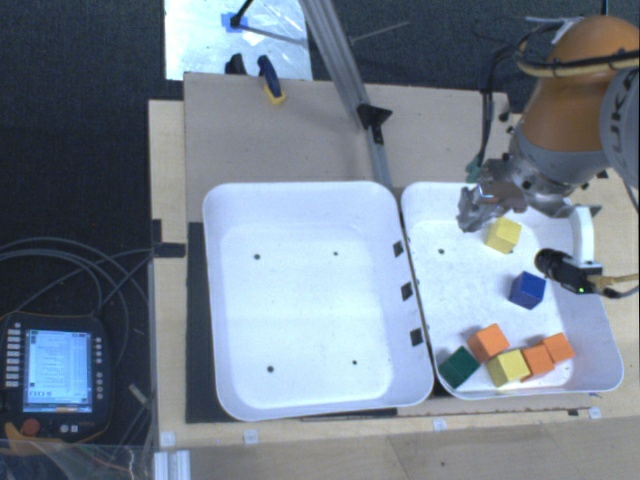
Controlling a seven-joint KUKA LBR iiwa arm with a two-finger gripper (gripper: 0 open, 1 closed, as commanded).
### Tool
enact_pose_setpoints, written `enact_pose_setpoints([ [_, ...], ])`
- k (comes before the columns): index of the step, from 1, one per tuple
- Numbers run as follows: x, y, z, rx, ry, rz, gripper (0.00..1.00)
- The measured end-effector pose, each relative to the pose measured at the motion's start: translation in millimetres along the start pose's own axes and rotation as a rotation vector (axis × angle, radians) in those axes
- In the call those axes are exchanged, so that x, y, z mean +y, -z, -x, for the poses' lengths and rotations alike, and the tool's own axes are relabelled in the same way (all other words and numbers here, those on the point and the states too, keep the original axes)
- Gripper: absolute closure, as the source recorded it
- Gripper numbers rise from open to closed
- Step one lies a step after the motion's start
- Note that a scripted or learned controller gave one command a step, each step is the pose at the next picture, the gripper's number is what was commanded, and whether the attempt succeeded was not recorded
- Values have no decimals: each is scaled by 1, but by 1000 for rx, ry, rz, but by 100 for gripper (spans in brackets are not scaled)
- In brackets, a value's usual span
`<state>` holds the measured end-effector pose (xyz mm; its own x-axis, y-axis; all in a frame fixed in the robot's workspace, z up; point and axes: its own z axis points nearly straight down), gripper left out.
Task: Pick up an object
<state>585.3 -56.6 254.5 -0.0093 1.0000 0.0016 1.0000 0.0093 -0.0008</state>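
While the pincer (pixel 478 208) hangs low at the upper right of the frame, its state impossible to tell, a yellow cube (pixel 503 235) lies just beside it in the right bin (pixel 432 230)

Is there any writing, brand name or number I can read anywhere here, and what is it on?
None can be read.
The handheld screen unit on the floor at the left shows lines of text, too small and blurred to read.
The blocks, bins and arm carry no visible lettering.
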Motion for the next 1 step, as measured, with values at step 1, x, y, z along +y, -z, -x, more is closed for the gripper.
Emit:
enact_pose_setpoints([
  [1,-13,7,-58,1,2,2,100],
])
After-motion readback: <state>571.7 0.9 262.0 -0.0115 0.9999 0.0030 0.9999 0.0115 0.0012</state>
